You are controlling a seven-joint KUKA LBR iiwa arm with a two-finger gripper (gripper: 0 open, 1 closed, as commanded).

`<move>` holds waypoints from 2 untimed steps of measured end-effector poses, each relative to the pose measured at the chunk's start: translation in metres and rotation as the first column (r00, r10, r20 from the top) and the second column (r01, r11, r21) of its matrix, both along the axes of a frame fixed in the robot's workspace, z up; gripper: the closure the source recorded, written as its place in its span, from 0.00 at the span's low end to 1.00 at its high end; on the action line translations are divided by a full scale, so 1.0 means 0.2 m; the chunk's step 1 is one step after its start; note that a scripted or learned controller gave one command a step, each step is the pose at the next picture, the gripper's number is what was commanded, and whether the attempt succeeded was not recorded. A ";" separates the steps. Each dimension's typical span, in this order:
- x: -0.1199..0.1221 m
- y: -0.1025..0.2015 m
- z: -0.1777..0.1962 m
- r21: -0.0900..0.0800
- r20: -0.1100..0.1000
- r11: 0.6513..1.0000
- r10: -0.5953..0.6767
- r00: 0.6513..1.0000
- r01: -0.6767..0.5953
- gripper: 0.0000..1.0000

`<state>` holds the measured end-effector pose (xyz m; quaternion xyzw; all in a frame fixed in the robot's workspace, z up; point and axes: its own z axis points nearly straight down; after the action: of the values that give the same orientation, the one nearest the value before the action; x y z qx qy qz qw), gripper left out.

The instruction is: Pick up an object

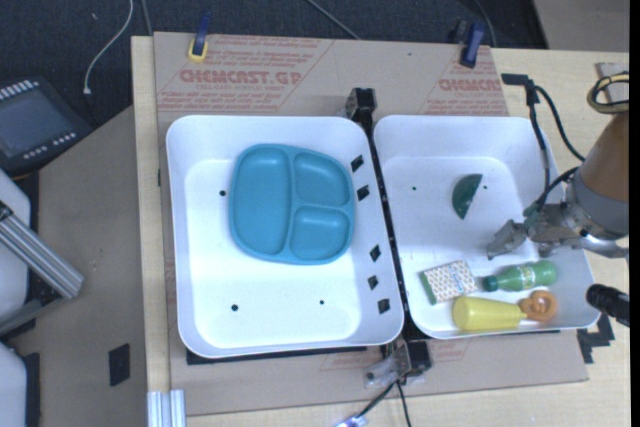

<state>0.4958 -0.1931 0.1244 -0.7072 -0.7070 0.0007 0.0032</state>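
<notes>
The right bin (430, 140) holds a dark green half-round piece (466, 196) near its middle. Along its front lie a patterned flat packet (447, 279), a small green bottle (522, 276), a yellow oblong object (487, 313) and an orange ring (541, 305). My gripper (520, 235) hangs low at the bin's right side, just above the green bottle and to the right of the dark green piece. The grey arm (608, 177) reaches in from the right edge. I see nothing held in the gripper.
The left bin (200, 245) carries a blue divided plate (292, 203) in its upper half. Black clips run along the wall between the bins (378, 225). A black cable (540, 130) trails over the right bin's far right rim.
</notes>
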 end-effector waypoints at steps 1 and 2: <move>0.01 0.00 0.07 -0.002 0.007 1.000 0.000 1.000 0.000 1.00; 0.01 -0.01 0.39 -0.006 0.013 1.000 0.001 1.000 -0.001 1.00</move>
<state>0.4987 -0.1944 0.2026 -0.7067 -0.7075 -0.0018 -0.0035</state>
